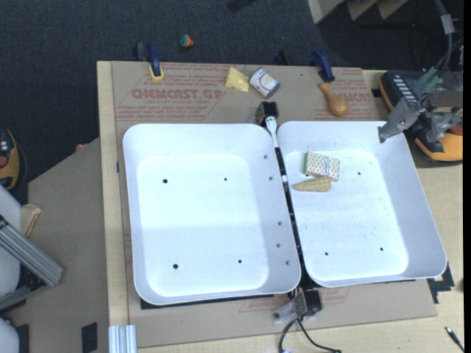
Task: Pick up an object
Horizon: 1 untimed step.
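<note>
- The end effector [397, 122] hovers at the far right rim of the right bin [412, 226]; whether it is open or closed cannot be told.
- A patterned small box [322, 165] lies in that bin's far left part, touching a tan flat piece [313, 185].

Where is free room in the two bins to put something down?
The left bin is bare between its walls. In the right bin, the front half is free; its back left is crowded by the patterned box and the tan piece.
</note>
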{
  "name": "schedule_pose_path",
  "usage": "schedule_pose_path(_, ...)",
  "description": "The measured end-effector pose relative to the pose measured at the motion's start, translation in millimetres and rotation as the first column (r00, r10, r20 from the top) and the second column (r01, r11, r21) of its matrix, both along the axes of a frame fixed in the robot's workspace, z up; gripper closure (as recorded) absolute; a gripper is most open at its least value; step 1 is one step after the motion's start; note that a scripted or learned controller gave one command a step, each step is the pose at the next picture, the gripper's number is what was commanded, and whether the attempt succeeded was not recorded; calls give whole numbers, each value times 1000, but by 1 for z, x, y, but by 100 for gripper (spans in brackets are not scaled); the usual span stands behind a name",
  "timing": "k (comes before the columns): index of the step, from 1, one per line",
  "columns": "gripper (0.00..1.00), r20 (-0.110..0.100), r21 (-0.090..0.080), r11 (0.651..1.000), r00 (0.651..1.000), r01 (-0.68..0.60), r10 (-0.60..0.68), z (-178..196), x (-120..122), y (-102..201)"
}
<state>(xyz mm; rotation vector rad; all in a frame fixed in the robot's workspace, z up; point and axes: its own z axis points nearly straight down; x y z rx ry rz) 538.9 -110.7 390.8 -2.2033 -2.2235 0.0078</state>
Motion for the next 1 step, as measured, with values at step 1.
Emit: schedule_pose_path(1,100,18,-7,1000,1000,9,-9,19,-1,-6)
